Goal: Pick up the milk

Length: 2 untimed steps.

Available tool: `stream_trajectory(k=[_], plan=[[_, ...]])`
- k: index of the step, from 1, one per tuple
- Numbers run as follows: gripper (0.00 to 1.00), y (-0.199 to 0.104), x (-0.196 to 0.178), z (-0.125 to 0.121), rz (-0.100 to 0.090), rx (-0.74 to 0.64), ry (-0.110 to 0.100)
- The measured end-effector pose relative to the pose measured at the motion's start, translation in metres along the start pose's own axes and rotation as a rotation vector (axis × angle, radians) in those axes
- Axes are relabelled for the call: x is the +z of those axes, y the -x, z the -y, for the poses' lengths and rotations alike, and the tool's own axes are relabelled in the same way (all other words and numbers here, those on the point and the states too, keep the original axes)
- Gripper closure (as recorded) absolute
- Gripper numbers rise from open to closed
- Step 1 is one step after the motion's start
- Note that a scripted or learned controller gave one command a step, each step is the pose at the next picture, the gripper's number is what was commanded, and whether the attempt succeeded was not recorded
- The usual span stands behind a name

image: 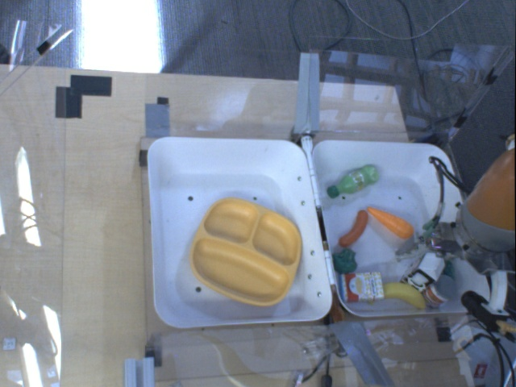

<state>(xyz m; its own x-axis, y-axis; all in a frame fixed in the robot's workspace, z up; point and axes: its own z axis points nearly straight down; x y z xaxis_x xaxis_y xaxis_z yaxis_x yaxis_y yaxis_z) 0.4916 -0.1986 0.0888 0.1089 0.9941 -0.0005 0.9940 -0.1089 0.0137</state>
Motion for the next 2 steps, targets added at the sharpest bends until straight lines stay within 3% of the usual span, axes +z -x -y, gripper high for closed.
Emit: stream_trajectory(k=[1, 2], plan=[[1.00, -0.0011, -0.0113, -0.0026, 0.000, -0.003, 0.006], [0.00, -0.0010, -0.0112, -0.0024, 0.000, -0.003, 0.005]])
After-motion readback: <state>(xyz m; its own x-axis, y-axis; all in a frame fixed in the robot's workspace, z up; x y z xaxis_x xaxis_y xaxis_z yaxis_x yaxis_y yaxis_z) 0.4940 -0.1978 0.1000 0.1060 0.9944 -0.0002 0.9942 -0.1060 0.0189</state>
